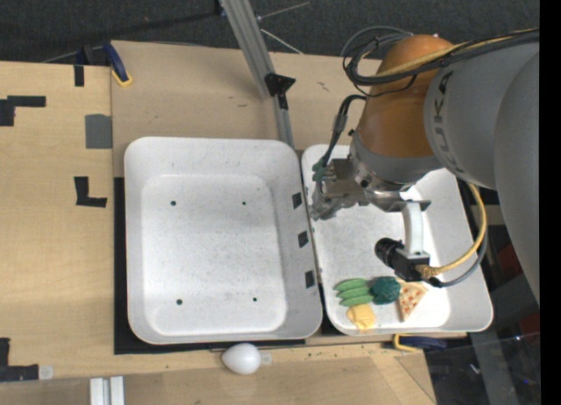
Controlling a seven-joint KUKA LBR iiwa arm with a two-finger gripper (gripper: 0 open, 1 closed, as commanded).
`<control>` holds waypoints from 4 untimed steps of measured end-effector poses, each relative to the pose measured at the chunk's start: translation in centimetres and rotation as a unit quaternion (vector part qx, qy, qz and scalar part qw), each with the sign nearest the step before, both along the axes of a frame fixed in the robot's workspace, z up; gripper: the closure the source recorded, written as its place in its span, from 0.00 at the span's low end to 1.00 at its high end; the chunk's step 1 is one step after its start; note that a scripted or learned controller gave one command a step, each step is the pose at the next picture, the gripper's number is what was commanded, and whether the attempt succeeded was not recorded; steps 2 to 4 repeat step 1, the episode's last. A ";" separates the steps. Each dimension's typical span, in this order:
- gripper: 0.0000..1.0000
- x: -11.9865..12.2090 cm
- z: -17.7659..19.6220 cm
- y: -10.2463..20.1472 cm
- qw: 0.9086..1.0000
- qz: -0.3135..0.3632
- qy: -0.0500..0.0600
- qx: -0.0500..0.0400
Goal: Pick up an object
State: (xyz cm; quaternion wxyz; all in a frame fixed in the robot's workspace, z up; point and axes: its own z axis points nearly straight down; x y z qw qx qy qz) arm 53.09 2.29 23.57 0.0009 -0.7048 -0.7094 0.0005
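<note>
Several small toy foods lie at the near end of the right bin (456, 311): a green ridged piece (353, 289), a dark green broccoli-like piece (385, 288), a yellow piece (361, 315) and an orange pizza-like wedge (409, 300). My gripper (323, 202) hangs over the left side of the right bin, close to the wall between the bins, farther from the camera than the toys and apart from them. Nothing shows between its fingers.
The left bin (210, 237) lies beside the right one. A white egg-shaped object (242, 358) rests on the bench just in front of the left bin. A grey metal pole (254, 44) slants down to the bins' far edge.
</note>
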 end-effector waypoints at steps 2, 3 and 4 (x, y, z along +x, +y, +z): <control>1.00 1.7 0.6 4.6 1.000 0.000 -0.001 0.000; 1.00 1.7 0.6 4.6 1.000 0.000 -0.001 0.000; 1.00 1.7 0.6 4.6 1.000 0.000 -0.001 0.000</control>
